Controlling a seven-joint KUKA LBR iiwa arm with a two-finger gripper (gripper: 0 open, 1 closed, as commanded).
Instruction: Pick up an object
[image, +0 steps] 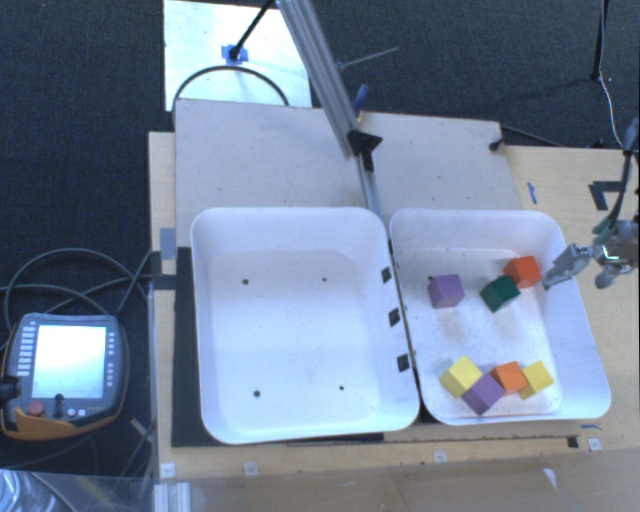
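Orange cube (521, 269) sits nearest, at nine o'clock from the gripper (556, 275), just beside it; its grip can't be told from here.

My pick candidates, all in the right bin (575, 330):
- purple cube (446, 291), lying alone toward the left wall.
- dark green cube (499, 293), tilted, touching the orange cube (522, 270) at the far side.
- Near-edge cluster, packed together: yellow cube (462, 376), purple block (483, 393), orange block (510, 376), small yellow block (537, 378).
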